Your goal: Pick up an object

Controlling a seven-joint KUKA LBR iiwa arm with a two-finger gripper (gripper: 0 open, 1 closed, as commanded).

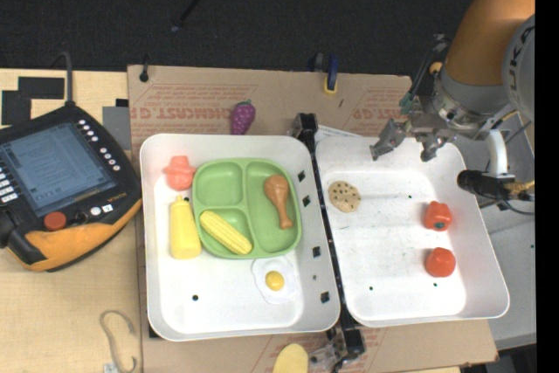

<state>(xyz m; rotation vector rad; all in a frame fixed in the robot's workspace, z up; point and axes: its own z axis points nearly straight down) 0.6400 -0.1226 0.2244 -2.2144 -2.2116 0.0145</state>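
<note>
Overhead, the pincer (404, 141) hangs with fingers spread and empty above the right bin's (489, 293) far rim. Nearest is a cookie (344, 196), round, tan, seemingly dark-speckled, lying flat on the bin's left side. A good grasp means descending squarely over it, fingers straddling its edges.

the shallow plastic bins (175, 310) were white. in the left one lay a green divided tray (229, 188), a yellow corn cob (225, 232), a brown drumstick (279, 199), a yellow bottle (183, 229) and a pink lump (178, 173). the right one held a tan cookie with dark specks (344, 196) and two red-orange peppers (438, 216).
</note>
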